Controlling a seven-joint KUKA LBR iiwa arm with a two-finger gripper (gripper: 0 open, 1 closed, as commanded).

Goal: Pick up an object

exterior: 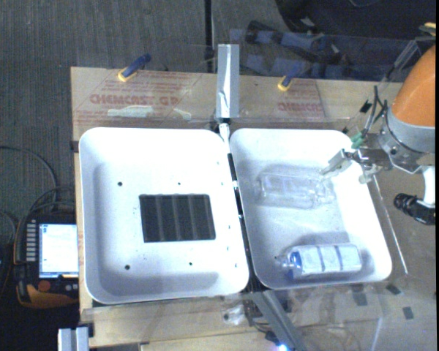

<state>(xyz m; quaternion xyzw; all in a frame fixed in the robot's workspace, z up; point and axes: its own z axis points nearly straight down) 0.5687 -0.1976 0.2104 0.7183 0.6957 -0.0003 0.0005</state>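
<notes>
The left bin (95, 218) carries only a dark slatted panel (177, 217) set in its floor, so you have nothing to pick there. The right bin (380, 232) holds both candidates: a clear plastic bottle (293, 187) lying on its side near the middle, and a blue-and-white wrapped pack (323, 259) resting against the near wall. The gripper (344, 159) hangs over the far right corner, just beside the clear bottle's end, probably on approach; you cannot tell how its jaws stand.
</notes>
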